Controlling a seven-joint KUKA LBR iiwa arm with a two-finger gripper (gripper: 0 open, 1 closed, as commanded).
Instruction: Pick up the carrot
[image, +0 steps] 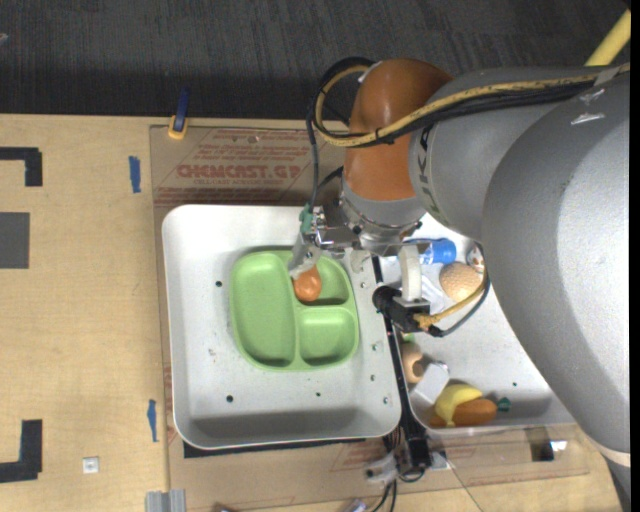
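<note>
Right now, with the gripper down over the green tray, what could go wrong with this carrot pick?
1. The orange piece under the gripper sits on the divided green tray, near its ridge; it may roll away.
2. I cannot confirm a grasp, so lifting may come up with nothing.
3. The carrot-like item lies in the right bin, so this may be the wrong target.

The left white bin (195, 330) serves as the landmark. A green divided plate (270, 315) lies inside it, toward its centre. Touching its right edge stands the right white bin (520, 385), holding a tan egg-shaped item (460, 281), a blue item (441, 251) above that, and a yellow item (455, 399) near the front. Brown cardboard (240, 165) lies behind the landmark, under its rear edge.
</note>
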